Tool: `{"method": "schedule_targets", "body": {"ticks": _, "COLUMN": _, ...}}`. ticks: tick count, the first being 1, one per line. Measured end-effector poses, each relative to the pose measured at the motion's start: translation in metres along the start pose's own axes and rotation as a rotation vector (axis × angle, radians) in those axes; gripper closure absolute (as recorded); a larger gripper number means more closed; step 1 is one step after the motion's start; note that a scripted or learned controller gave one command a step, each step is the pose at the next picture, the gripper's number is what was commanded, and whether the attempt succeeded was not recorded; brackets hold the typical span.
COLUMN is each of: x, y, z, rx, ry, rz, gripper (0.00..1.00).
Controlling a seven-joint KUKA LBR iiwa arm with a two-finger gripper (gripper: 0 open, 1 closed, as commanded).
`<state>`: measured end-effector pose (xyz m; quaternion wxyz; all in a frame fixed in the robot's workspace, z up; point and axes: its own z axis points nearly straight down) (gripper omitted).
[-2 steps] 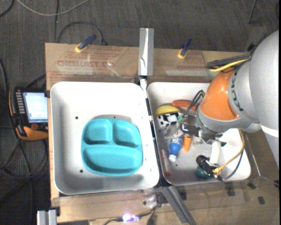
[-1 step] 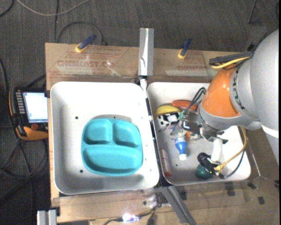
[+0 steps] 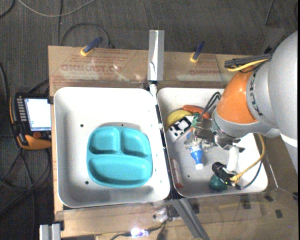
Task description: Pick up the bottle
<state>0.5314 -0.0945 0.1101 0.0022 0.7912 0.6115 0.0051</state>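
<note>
A small clear bottle [image 3: 194,148] with a blue cap [image 3: 197,158] lies in the right bin [image 3: 250,181], cap pointing to the near side. My gripper [image 3: 200,134] is directly over the bottle's upper end, reaching in from the right under the orange band of the arm. The gripper body hides the top of the bottle, and I cannot tell whether it is touching it.
A yellow object [image 3: 176,116], an orange one [image 3: 191,107] and a black-and-white checkered piece [image 3: 180,128] crowd the right bin's far left corner. A dark green object [image 3: 216,184] lies near its front edge. The left bin [image 3: 70,109] holds a teal divided tray [image 3: 120,155].
</note>
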Motion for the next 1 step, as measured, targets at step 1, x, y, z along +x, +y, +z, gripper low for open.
{"method": "schedule_targets", "body": {"ticks": 1, "x": 0.074, "y": 0.0306, "z": -0.0717, "rx": 0.014, "ry": -0.008, "rz": -0.132, "gripper": 1.0}}
